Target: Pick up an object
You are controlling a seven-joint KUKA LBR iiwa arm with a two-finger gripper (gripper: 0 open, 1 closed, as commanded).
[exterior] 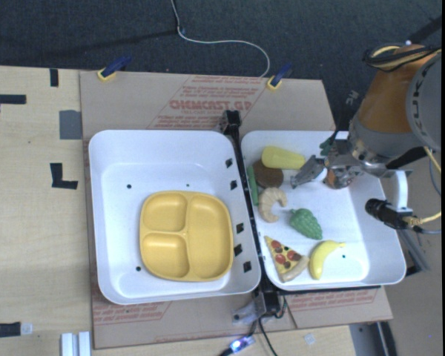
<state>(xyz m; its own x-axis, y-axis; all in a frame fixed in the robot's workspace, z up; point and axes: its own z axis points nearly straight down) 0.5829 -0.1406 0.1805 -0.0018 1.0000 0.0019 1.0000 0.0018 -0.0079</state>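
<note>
The pincer (311, 173) hangs over the right bin (371, 269), in its upper half, with dark metal fingers spread apart and nothing between them: it is released. Its fingertips point toward the bin's upper left corner, close to a yellow corn cob (282, 157) and a brown rounded piece (268, 175) just below the cob. Behind the pincer, the grey arm with its orange band (389, 102) comes in over the bin's right rim.

The objects to pick lie along the left and lower parts of that bin. A pale croissant-shaped piece (271, 202) sits below the brown one, near the left wall, with a thin green item (253, 188) pressed against that wall. A green, bumpy leaf-like piece (305, 222) lies near the bin's middle. By the lower edge, a pizza slice (285, 256) with red dots lies just beside a smooth yellow banana (324, 256).

The left bin (107, 199) holds a yellow divided plate (186, 235) with three compartments, smooth and matt, toward its lower middle.

Both bins are shallow, white and glossy, resting on a brown cardboard sheet (200, 99) with red print, laid on a pale wooden tabletop (30, 221) bearing black tape marks. Blue and yellow clips (115, 67) hold the cardboard's upper corners. Dark carpet (74, 13) lies beyond, crossed by a thin white cable (222, 41).
</note>
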